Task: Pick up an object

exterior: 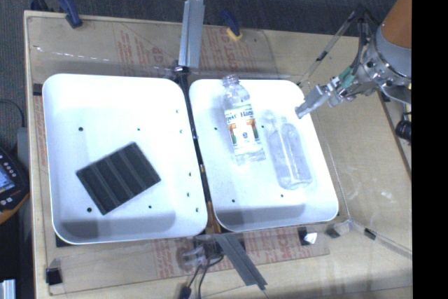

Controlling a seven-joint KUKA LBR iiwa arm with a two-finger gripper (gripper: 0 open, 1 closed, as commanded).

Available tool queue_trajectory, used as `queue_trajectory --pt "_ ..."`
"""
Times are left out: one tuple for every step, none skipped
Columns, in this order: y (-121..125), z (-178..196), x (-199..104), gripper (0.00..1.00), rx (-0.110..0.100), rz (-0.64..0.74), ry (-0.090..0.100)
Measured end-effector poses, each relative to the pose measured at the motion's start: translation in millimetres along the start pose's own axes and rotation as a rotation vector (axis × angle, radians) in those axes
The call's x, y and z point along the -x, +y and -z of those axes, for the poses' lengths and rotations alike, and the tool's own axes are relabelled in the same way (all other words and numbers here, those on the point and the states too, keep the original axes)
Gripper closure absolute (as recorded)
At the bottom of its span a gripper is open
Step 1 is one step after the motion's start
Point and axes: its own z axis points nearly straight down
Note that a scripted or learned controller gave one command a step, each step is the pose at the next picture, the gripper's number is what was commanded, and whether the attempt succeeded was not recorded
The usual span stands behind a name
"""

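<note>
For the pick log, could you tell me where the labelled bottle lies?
The labelled bottle lies in the right bin, toward its left, beside the clear unlabelled bottle.

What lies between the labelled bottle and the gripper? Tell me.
In the camera view, the clear unlabelled bottle lies between the labelled bottle and the gripper.

The arm [392,45] reaches in from the right, its claw [308,108] slanting down-left.

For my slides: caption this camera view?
Tool hovering at right bin holding two bottles; dark ridged pad in left bin.
</note>
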Motion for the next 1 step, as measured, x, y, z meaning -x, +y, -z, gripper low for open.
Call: queue_trajectory --pt "7.7 -137.8 -42.6 0.00 -0.002 0.055 0.001"
